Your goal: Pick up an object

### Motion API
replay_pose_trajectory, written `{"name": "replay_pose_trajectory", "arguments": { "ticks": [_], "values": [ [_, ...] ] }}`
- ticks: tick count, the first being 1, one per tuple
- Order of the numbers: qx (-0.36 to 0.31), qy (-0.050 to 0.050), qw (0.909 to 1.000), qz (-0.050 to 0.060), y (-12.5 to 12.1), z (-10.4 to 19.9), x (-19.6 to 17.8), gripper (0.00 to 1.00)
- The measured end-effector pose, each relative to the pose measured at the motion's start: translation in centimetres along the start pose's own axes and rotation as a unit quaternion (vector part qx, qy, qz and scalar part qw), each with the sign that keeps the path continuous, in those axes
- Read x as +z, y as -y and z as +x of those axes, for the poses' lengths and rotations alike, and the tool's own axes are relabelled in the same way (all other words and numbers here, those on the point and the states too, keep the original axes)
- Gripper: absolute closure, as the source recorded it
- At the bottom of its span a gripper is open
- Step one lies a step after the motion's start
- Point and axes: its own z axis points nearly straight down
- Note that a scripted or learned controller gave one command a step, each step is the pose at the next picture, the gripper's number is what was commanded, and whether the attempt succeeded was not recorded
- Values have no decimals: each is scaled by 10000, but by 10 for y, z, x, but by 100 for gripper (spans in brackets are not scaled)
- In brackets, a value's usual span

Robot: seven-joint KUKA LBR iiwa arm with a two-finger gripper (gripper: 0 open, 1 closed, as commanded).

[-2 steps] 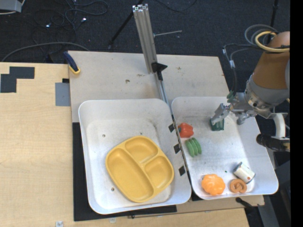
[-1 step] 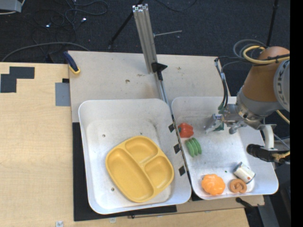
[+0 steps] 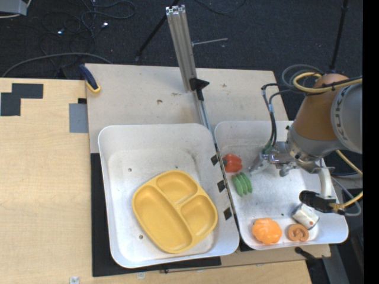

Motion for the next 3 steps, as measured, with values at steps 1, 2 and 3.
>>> {"name": "replay_pose_trajectory", "arguments": {
  "ticks": [1, 2, 3],
  "values": [
    [3, 4, 10000, -44, -2, 0, 29, 0],
    [12, -8, 10000, -73, -4, 0, 17, 100],
    [-13, 11, 10000, -57, -12, 4, -42, 100]
  ]
}}
